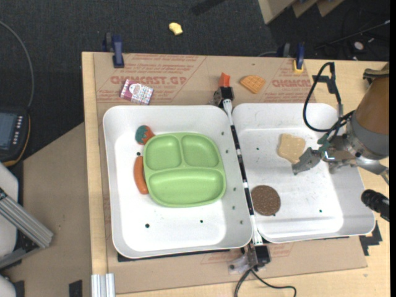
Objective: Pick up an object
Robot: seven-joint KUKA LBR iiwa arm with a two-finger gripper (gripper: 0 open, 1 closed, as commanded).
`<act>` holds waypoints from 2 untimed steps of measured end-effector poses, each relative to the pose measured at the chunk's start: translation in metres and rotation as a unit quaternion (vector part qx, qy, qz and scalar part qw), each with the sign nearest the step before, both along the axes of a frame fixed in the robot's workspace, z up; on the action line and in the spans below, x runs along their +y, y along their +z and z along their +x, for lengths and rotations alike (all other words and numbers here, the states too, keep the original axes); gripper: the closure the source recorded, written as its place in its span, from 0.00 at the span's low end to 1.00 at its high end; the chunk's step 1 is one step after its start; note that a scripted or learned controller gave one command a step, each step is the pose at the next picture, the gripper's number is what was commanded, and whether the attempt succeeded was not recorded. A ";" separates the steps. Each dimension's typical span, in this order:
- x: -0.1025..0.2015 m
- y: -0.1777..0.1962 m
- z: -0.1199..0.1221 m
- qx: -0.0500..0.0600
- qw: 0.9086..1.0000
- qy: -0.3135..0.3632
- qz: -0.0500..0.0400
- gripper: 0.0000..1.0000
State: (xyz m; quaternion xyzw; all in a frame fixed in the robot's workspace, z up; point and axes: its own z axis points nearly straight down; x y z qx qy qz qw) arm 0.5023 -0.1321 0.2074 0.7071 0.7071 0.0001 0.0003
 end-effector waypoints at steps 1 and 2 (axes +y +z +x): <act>-0.065 -0.129 0.052 0.000 1.000 -0.002 -0.002 0.00; -0.038 -0.122 0.135 -0.004 1.000 0.003 -0.001 0.00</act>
